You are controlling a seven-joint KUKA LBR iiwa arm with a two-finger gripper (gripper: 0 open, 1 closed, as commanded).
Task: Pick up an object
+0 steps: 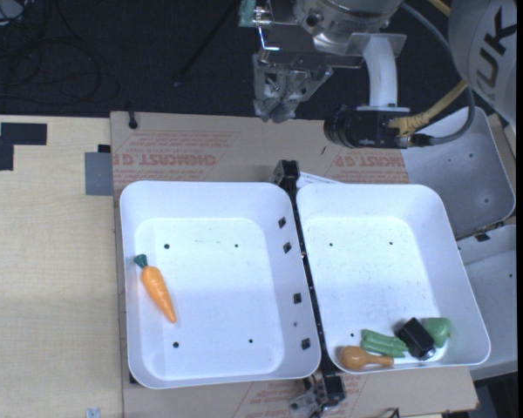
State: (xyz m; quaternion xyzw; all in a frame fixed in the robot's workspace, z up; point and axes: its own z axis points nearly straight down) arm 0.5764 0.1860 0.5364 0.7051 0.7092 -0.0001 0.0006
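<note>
An orange toy carrot (158, 292) with a green top lies against the left wall of the left bin (200, 200). In the near right corner of the right bin (375, 200) lie a green pod-shaped toy (383, 342), a black block (415, 337), a green lump (438, 327) and an orange pear-shaped toy (362, 358), bunched together. My gripper (275, 108) hangs high above the far edge of the bench, beyond both bins, pointing down, with nothing visible between its fingers.
A black clamp strip (298, 268) runs between the two bins. Brown cardboard (200, 151) lies under the bins. The grey arm and its cables (392, 120) reach in at the upper right. Black shapes (13, 142) mark the wooden bench at far left.
</note>
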